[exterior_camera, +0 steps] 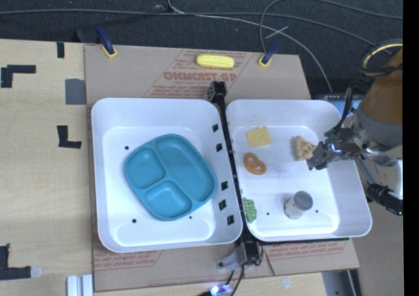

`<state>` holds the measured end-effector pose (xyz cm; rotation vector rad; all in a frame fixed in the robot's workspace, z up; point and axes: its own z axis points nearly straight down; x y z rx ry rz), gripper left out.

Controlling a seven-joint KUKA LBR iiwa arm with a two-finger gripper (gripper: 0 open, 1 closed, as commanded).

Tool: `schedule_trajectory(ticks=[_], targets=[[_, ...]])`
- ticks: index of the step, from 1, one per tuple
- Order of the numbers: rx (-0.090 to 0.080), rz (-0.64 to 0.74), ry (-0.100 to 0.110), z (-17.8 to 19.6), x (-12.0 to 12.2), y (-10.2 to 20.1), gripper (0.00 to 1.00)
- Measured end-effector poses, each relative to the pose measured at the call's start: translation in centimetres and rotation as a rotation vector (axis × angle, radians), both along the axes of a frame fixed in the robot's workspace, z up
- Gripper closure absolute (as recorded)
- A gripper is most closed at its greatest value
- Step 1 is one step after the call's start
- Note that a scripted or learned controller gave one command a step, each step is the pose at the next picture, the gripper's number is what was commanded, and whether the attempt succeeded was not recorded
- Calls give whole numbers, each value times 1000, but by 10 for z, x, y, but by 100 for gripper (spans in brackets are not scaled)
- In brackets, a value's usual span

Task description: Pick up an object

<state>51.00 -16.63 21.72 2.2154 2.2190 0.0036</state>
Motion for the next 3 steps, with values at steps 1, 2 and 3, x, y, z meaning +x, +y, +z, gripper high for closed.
schedule_trajectory(ticks=[1, 2, 3], targets=[[1, 0, 2, 43, 1, 0, 100], [3, 3, 8, 28, 18, 45, 100], [4, 5, 7, 32, 33, 94, 100]])
